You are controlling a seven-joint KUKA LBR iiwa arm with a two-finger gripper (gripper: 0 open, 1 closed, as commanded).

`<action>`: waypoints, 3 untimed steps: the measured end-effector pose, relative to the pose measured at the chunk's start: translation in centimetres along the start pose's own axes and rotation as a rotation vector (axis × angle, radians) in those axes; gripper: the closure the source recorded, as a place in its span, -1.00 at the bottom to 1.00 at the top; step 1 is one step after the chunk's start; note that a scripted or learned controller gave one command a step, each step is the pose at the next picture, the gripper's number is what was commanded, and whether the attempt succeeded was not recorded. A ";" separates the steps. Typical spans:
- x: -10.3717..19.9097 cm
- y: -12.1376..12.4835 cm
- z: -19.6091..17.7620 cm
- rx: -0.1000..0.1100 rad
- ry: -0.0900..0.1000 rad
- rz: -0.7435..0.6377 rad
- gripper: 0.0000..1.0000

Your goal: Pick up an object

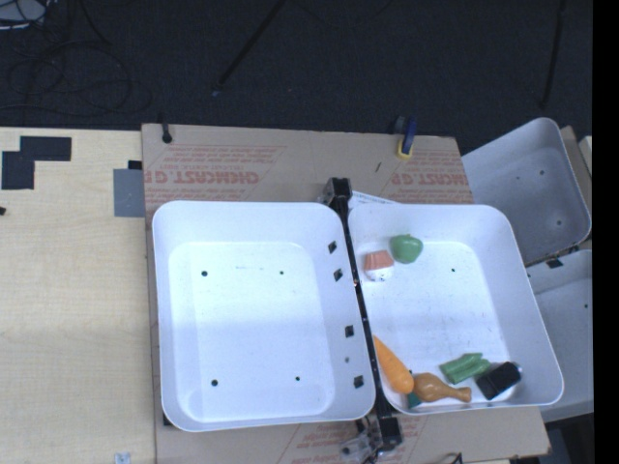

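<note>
While the left bin (184, 259) lies bare white inside its rim, the right bin (513, 259) carries every object. Both sit side by side on a cardboard sheet (290, 167) on the bench (68, 307), meeting along a dark clipped seam (353, 298).

Near the right bin's far left part, a green round piece (407, 248) touches or nearly touches a small orange-and-white block (377, 262) just beside it, close to the seam. A broad stretch of the bin floor between these and the near edge gives open room in the middle and along the right wall.

Along the near rim the rest crowd together: a carrot (390, 361) lies slanted against the seam side, a tan gourd-shaped piece (437, 388) sits just past its tip, a green ridged piece (462, 366) lies beside that, and a black block (498, 381) rests in the near right corner, close to the rim.

A grey panel (532, 187) stands beyond the right bin's far right corner. The jaws' state cannot be told.
</note>
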State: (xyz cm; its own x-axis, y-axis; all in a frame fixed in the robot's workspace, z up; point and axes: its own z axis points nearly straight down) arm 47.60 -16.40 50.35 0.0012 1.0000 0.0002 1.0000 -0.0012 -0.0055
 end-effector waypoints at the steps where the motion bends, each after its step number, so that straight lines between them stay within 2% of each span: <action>1: 1.6 0.0 -3.6 -0.007 -0.001 -0.003 1.00; 2: -0.3 0.0 2.8 0.002 0.001 0.000 1.00; 3: 2.9 0.0 -3.4 -0.009 -0.001 -0.005 1.00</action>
State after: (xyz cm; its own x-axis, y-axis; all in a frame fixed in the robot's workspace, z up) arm 47.63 -13.46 53.73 -0.0035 1.0000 -0.0011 1.0000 0.0035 0.0040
